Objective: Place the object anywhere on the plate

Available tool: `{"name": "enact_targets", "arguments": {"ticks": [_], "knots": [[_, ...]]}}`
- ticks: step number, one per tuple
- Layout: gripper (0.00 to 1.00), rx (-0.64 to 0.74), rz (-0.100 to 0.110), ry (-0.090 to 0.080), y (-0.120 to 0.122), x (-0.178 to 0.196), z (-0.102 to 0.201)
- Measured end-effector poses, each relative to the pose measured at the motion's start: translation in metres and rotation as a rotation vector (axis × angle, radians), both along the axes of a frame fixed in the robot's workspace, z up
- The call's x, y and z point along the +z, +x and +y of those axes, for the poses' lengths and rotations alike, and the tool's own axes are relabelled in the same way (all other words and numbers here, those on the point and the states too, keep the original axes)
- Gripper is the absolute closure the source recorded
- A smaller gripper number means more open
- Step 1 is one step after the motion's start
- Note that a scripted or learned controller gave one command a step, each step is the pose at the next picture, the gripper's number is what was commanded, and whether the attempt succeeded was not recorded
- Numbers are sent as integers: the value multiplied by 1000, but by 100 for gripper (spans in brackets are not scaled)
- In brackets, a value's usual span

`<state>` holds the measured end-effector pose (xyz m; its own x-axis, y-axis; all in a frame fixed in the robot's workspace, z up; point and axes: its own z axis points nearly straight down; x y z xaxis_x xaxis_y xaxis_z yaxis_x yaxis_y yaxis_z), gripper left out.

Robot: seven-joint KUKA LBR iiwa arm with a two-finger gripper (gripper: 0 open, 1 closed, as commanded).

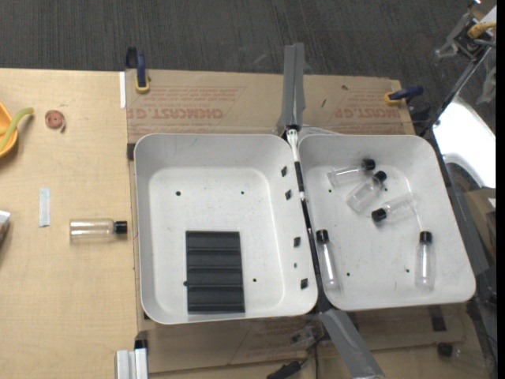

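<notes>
Even, diffuse overhead light left the two shallow white plastic bins (150, 212) bright and nearly shadowless, the clear plastic vials (369, 192) faint against them, while the picture was soft, grainy and slightly bowed at its edges.

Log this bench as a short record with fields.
left bin: holds one dark ribbed plate, lying flat near the front
right bin: five clear vials with black caps, three clustered, two apart
bench, left of bins: one more vial lying on its side
objects on plate: none yet
</notes>
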<state>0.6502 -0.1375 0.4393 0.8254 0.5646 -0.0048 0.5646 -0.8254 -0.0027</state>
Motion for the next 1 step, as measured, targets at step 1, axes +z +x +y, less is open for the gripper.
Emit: {"name": "enact_targets", "arguments": {"ticks": [1], "knots": [[0, -220, 0, -1, -13, 0, -65]]}}
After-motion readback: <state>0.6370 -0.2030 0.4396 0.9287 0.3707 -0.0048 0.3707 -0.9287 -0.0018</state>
